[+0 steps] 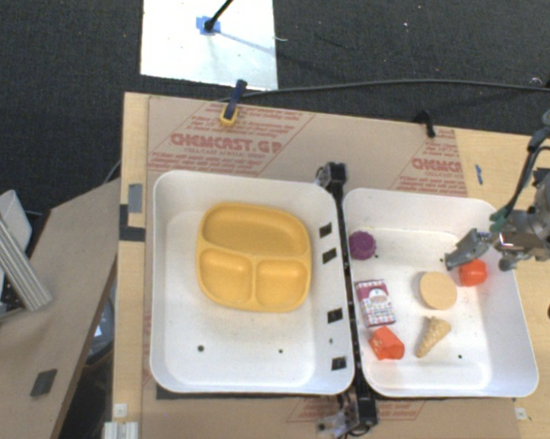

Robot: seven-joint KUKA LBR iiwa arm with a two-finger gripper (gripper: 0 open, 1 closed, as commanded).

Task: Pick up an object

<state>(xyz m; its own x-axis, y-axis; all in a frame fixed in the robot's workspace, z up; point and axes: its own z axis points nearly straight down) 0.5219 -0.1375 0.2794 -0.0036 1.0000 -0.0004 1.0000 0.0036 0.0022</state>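
1. Hand (467, 253) hovering over right bin (504, 371), its state impossible to tell.
2. Orange ball (474, 272) sitting just beside and below hand, near bin's right wall; closest pick candidate.

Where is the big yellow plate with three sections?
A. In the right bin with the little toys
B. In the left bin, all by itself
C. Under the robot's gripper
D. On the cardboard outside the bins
B. The yellow plate lies alone in the left bin, while the small things like the purple ball and the cone lie in the right bin.
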